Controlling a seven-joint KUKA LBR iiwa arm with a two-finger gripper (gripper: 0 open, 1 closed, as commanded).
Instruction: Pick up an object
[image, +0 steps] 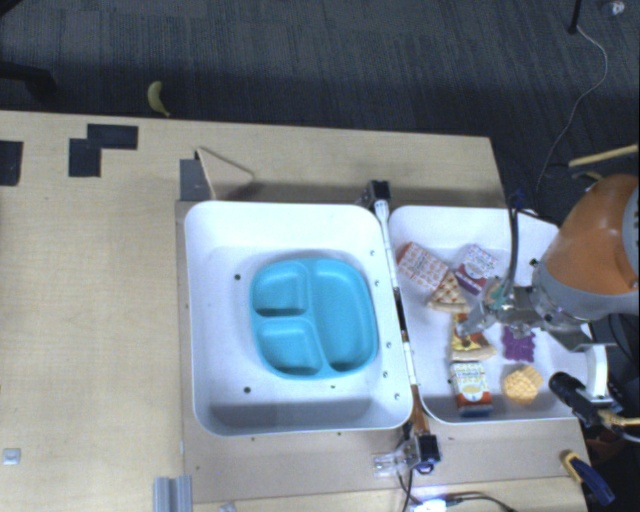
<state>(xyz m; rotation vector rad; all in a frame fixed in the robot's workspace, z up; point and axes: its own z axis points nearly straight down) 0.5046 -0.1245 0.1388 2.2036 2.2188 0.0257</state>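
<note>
In the right-hand bin (436, 222) on the worktop, the gripper (487, 305) hangs low over a cluster of small food-like items. A yellow-and-red item (469, 343) lies just below and toward the near rim; a purple piece (518, 345) sits just beside it, under the wrist. Whether the gripper is spread or closed cannot be told. Nothing is visibly held. The left bin holds a blue tray (314, 315).

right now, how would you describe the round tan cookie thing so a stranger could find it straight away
Start at the right-hand white bin, the one crowded with small toy foods, and go to its near right corner. The round waffle cookie lies there, just below a purple piece and right of a small ketchup bottle. It is the only round, golden-tan item with a grid texture.
</note>
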